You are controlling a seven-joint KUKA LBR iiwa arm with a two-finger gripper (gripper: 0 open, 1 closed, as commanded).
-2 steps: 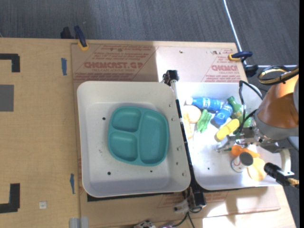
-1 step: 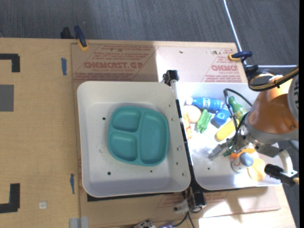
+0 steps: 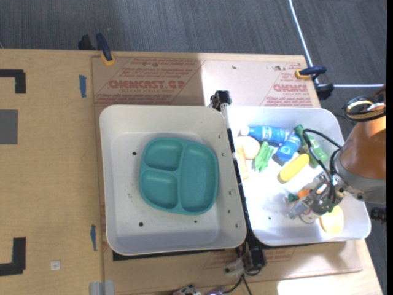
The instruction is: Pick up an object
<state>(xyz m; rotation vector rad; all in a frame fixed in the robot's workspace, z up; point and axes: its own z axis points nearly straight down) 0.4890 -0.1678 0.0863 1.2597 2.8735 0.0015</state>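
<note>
Nearest the camera, along the bottom of the camera view, runs the front rim of the two white bins. The left bin (image 3: 116, 226) holds a teal divided plate (image 3: 179, 174) lying flat near its middle, with three compartments facing up.

In the right bin (image 3: 270, 226), close to the front right corner, lies a pale yellow round piece (image 3: 332, 223), partly under the arm's wrist. Just beside it, to the left, the gripper (image 3: 310, 200) is low over the bin floor, with a small orange bit (image 3: 293, 196) and some grey metal parts at its tip. Whether its jaws are wide, narrow or closed on anything cannot be told here; the tip is a small tangle of dark cable and metal.

The arm (image 3: 365, 158) enters from the right, its orange band above the grey wrist.

A little farther back, just up and left of the gripper, a yellow banana-shaped toy (image 3: 293, 168) lies on a slant, apart from the tip. Beyond it come a green pod-like piece (image 3: 263, 156), a pale round toy (image 3: 247, 147), a blue bottle (image 3: 268, 133) lying on its side, a blue cap-like piece (image 3: 287, 149) and a green item (image 3: 313, 145) crossed by a black cable.

Farthest back, the brown board (image 3: 153, 82) carries printed red lettering.
</note>
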